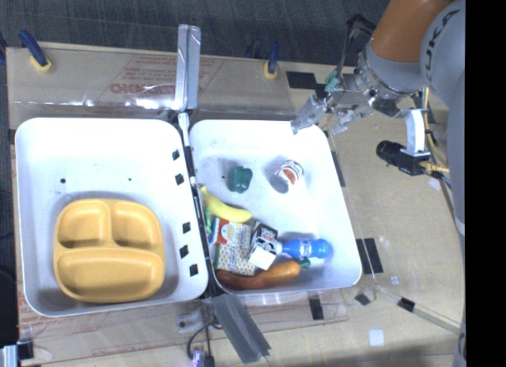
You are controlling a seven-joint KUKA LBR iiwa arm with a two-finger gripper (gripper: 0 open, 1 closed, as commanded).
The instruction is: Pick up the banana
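Overhead view of two white bins side by side. The banana (227, 208) lies in the right bin (332, 169), close against its left wall and about midway down that side, running at a slant. Its lower end meets a printed packet (232, 247); a blue bottle (307, 249) and a sausage (258, 276) lie further toward the bin's near edge. A green pepper (239, 178) and a small can (288, 174) sit apart in the middle of the bin floor. The left bin (32, 152) holds a yellow tray (108, 249).

Progress — by the look of things, the pick has not begun in any physical sense. The banana rests on the bin floor, untouched, and nothing is lifted. All of the work is left: travel across the bin, descent, closure, lift.

The gripper (320, 114) hangs over the right bin's far right corner, well apart from the banana, its fingers pointing down and leftward. Nothing is visible between them, and it touches none of the objects. Whether the fingers are spread or closed cannot be told at this size — they merge with the wrist hardware.
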